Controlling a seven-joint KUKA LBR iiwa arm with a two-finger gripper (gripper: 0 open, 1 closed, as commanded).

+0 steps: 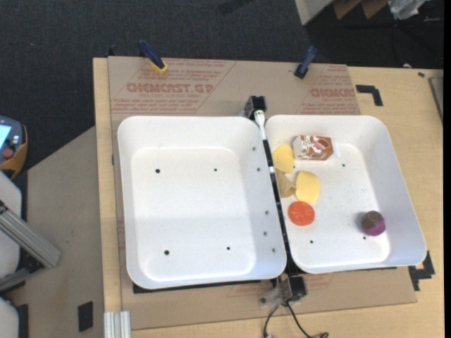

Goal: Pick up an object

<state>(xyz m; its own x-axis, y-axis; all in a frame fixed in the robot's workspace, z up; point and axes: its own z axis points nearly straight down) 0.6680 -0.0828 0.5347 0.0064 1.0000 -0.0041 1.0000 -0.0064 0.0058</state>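
Right bin [345, 241] with packet [313, 148], upper yellow piece [283, 158], lower yellow piece [308, 186], orange disc [301, 213], purple ball [373, 222] apart, gripper state cannot be told.

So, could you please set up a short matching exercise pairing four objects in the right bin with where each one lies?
Things:
1. red disc
2. purple ball
3. printed packet
4. pale yellow piece

Places:
A. alone, near the bin's right wall
B. against the divider between the bins
C. farthest back, toward the clamps
D. just in front of the other yellow piece

Pairs: 1-D, 2-A, 3-C, 4-B
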